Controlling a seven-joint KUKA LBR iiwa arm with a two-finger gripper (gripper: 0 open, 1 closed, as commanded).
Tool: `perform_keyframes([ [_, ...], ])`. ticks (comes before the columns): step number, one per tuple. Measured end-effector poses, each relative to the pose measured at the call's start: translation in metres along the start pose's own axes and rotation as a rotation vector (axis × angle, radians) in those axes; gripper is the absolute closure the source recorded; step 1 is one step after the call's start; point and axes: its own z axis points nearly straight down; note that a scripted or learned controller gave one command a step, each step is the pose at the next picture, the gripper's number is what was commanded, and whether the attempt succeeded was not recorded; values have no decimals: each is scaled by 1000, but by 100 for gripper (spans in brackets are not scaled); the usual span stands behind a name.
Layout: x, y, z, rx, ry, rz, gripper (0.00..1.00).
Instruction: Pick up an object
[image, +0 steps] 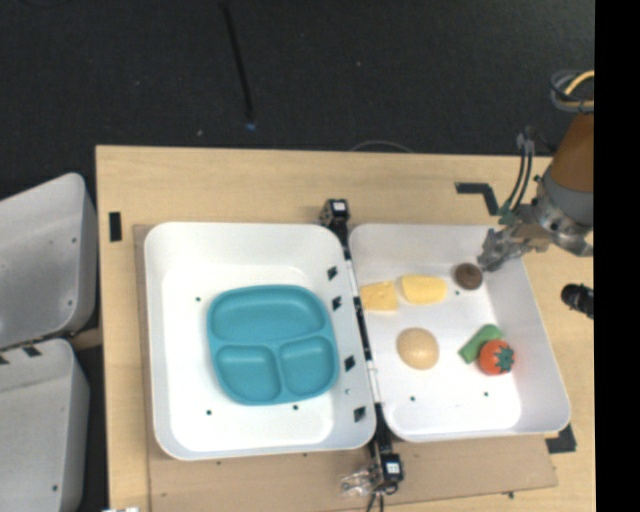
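- small dark brown round object, no clear long axis, sits in the right white bin near its far right corner, just beside the tool
- tool hangs at the right bin's far right rim, next to the brown object; nothing visible between its tips; can't tell if wide or narrow
- grey arm with orange band comes in from the right, above the bin's far corner
- pale yellow oblong piece, long axis roughly left-right, lies left of the brown object
- flatter yellow wedge-like piece just beside the oblong one, near the divider between bins
- tan rounded bun-like object, near round, mid-bin, in front of the yellow pieces
- red strawberry-like toy with green leaf part, long axis diagonal, green end pointing toward the far left, red end toward the near right; near the bin's right wall
- left white bin holds a teal three-compartment plastic tray, big compartment on the far side, two small ones on the near side
- both bins side by side on the light wooden counter
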Motion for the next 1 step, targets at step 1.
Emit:
perform_keyframes([
  [1,-1,1,-34,1,0,-4,100],
])
